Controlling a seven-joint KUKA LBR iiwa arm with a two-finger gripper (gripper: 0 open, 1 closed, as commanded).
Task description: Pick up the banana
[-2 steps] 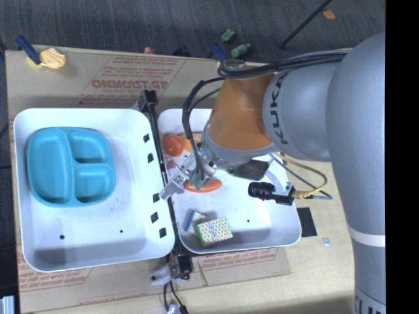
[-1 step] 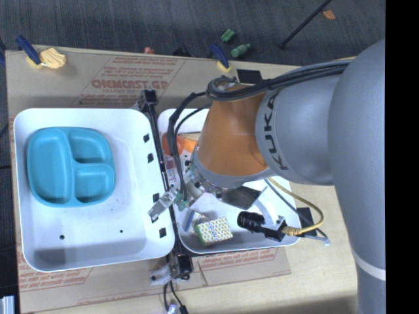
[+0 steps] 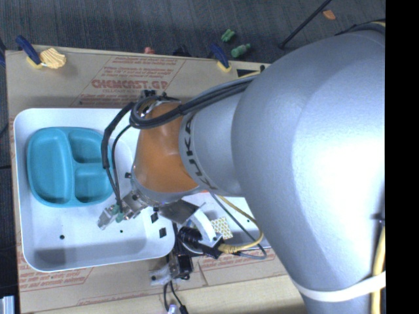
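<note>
My gripper point(image 3: 110, 217) hangs low over the left white bin point(image 3: 39, 254), just below the blue tray's near right corner. It is small and partly blurred at the end of the wrist. The orange band point(image 3: 160, 152) of the arm sits right above it, and the grey arm point(image 3: 308, 162) covers the whole right half of the view, hiding the right bin.
A blue divided tray point(image 3: 65, 164) lies in the far left part of the left bin. Black cables point(image 3: 118, 136) loop off the wrist. A white tag and a yellow cable point(image 3: 226, 244) hang near the bin's front right corner. Blue clamps point(image 3: 29, 50) hold the cardboard bench top.
</note>
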